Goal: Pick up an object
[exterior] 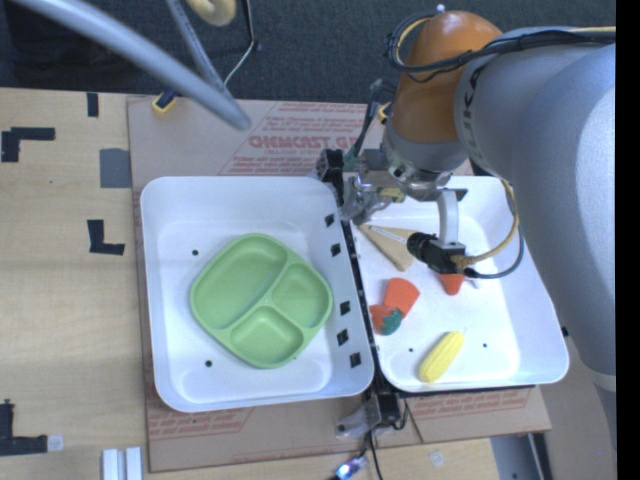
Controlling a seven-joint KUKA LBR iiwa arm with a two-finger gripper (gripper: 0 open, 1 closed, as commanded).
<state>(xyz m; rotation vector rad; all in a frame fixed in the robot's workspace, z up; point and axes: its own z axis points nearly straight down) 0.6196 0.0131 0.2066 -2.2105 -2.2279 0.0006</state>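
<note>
My gripper (360,200) hangs over the far corner of the right bin (505,313), close against the wall where the two bins meet. From this slanted overhead view I cannot tell whether it is released or clenched, because the wrist and its fittings crowd that spot.

Just below my gripper in the view, a tan wedge (390,246) lies flat on the bin floor with its point aimed back toward the gripper. It is the nearest loose thing. Farther down from it sits an orange-red toy (399,296) with a green tip, near the dividing wall. To the right of that toy is a small orange bit (452,284), partly hidden. Farthest from my gripper in this bin, near the front edge, a yellow corn cob (440,356) lies at a slant.

Across the wall, down and to the left of my gripper, the left bin (170,268) holds a green plate (262,298) with three sections, lying flat.

Both bins rest on a cardboard sheet (280,138) on the wooden bench (60,288).
</note>
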